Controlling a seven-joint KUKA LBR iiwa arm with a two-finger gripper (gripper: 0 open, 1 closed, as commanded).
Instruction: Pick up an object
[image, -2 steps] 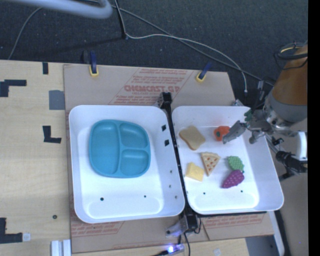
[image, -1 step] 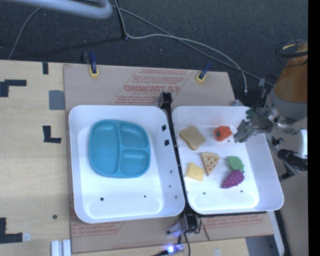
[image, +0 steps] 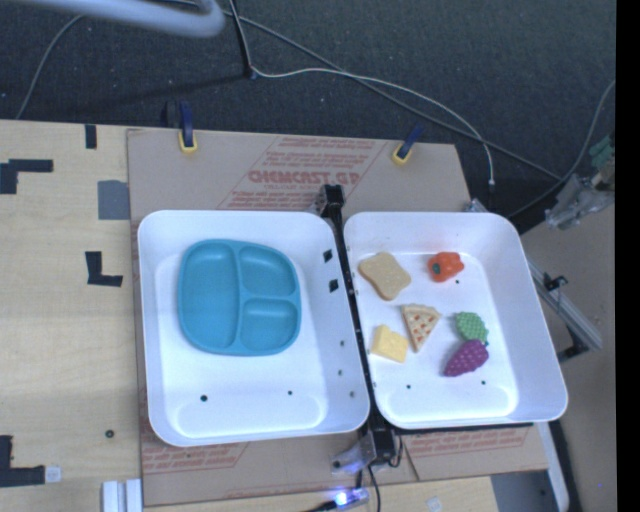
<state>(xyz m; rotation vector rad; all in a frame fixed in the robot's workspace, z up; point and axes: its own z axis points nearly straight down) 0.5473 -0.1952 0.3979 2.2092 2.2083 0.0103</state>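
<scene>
In the right bin (image: 535, 330), six toy foods, all lying loose on the white floor:
- bread slice (image: 385, 275), tan, upper left, near the divider;
- orange-red vegetable (image: 446, 265), upper middle, apart from the bread; its kind is hard to make out;
- pizza wedge (image: 420, 325), centre, point downward;
- yellow cheese block (image: 390, 343), just beside the wedge on its lower left, possibly touching;
- green leafy piece (image: 470, 325), right of the wedge;
- purple grape bunch (image: 466, 357), directly below the green piece, the two touching or nearly so.

In the left bin (image: 160, 380): one blue divided plate (image: 240, 297), three compartments, set toward the upper half.

Both bins sit side by side on a cardboard sheet (image: 300, 170), clipped at its far edge by two yellow-and-blue clamps (image: 186, 132), on the wooden surface (image: 60, 330).

Along the top edge, a blurred grey arm section (image: 150, 15), well apart from both bins. Whether the pincer is released or clenched cannot be told.
</scene>
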